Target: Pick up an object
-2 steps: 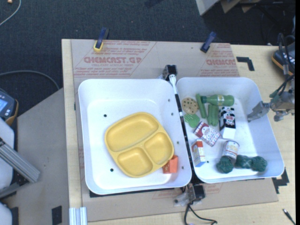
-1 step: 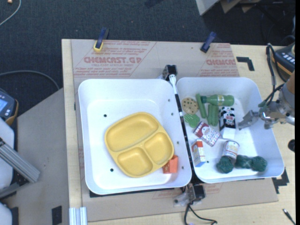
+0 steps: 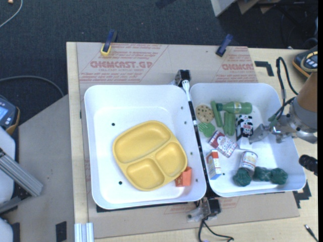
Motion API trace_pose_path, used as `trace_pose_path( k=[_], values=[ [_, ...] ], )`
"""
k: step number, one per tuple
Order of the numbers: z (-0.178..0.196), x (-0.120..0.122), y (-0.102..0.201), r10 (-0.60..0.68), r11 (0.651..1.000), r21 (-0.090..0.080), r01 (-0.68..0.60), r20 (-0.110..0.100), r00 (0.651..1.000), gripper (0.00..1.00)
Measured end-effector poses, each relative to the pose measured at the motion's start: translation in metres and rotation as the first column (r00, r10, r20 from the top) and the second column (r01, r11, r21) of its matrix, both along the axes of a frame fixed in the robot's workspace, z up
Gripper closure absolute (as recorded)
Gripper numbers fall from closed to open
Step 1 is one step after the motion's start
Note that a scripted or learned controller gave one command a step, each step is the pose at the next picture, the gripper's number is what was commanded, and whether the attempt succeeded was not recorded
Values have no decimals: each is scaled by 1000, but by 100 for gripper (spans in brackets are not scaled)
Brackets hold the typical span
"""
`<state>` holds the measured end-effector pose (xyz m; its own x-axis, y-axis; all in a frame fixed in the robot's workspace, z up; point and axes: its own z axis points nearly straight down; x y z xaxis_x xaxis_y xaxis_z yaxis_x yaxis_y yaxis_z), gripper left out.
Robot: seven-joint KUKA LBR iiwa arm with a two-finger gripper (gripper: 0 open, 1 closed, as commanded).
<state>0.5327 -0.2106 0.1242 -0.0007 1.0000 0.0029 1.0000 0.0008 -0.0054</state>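
Note:
The right bin (image 3: 285, 158) holds several small things: a green bottle (image 3: 233, 108), a round tan cookie (image 3: 204, 113), a black-and-white cow toy (image 3: 246, 126), a red-and-white packet (image 3: 222, 144), a small can (image 3: 248, 161), a white and red tube (image 3: 214, 165) and a dark green dumbbell-shaped toy (image 3: 260, 175). My gripper (image 3: 258, 134) reaches in from the right, low over this bin. It hangs just right of the cow toy and above the can. Nothing is visibly in its grasp.
In the left bin (image 3: 98, 135) lies a yellow divided plate (image 3: 149, 155) with an orange block (image 3: 184, 177) at its lower right corner. A green leafy piece (image 3: 207, 129) lies by the wall between the bins. Black cables (image 3: 282, 79) run along the bench's right side.

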Motion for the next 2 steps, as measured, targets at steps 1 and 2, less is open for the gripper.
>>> trace_pose_path(
  k=[1,2],
  values=[
    [-42,-1,1,0,1000,0,0,-1,1000,0],
    [-29,0,0,-1,1000,-3,1,6,1000,100]
  ],
)
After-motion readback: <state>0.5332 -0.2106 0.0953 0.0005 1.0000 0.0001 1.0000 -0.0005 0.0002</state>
